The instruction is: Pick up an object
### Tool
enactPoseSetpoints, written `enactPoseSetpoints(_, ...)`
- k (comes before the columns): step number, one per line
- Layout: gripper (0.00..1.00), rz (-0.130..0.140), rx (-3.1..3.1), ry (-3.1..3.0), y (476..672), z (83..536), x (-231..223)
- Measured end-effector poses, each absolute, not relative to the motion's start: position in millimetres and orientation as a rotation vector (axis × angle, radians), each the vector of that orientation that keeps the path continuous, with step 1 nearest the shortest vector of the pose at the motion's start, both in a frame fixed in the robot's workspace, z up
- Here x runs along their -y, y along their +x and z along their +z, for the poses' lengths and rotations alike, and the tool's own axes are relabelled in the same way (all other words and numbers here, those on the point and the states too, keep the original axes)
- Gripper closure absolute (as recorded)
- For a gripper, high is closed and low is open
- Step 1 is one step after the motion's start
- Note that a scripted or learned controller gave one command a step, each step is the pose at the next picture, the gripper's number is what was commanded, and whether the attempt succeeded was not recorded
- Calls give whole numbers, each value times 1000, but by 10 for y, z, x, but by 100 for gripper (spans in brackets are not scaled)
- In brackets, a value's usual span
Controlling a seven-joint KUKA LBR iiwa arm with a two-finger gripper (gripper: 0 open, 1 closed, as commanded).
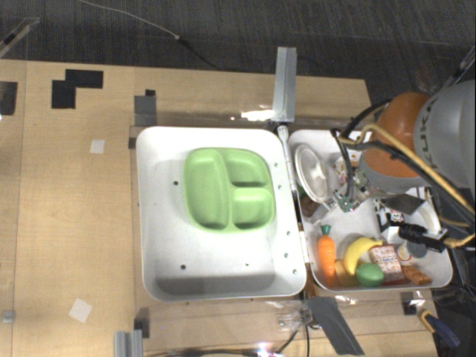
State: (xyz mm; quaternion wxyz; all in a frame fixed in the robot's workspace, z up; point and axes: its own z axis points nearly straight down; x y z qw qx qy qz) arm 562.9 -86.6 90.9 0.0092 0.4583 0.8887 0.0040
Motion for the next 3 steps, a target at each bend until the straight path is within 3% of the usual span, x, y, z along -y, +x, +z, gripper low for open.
enactPoseSetpoints(1, 0, 1, -2686, 1619, 6345, 886, 1136)
enactPoseSetpoints(3, 0, 12, -2627, 1686, 4925, 918, 1139)
